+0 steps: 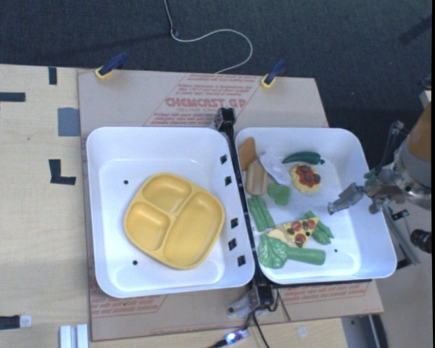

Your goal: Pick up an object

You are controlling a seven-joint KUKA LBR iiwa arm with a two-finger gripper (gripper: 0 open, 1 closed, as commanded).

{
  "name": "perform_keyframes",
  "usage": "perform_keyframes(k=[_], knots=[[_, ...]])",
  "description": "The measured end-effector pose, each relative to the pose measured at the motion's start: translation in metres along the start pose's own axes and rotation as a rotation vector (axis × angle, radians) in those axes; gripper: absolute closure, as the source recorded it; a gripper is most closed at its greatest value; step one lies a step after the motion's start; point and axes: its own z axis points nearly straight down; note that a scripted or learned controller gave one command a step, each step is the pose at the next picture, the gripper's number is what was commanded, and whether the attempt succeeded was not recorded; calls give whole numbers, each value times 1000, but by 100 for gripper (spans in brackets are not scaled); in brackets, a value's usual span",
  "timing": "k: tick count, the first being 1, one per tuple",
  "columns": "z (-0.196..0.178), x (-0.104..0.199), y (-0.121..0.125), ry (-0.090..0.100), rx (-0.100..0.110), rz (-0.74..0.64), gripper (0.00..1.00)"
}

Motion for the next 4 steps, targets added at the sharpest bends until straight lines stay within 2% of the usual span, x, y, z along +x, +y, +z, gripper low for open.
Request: perform_keyframes(k=[1, 3, 4], knots=[[-8, 1, 3, -3, -13, -5, 0], [95, 16, 4, -3, -14, -4, 0], [106, 18, 7, 2, -17, -7, 0]])
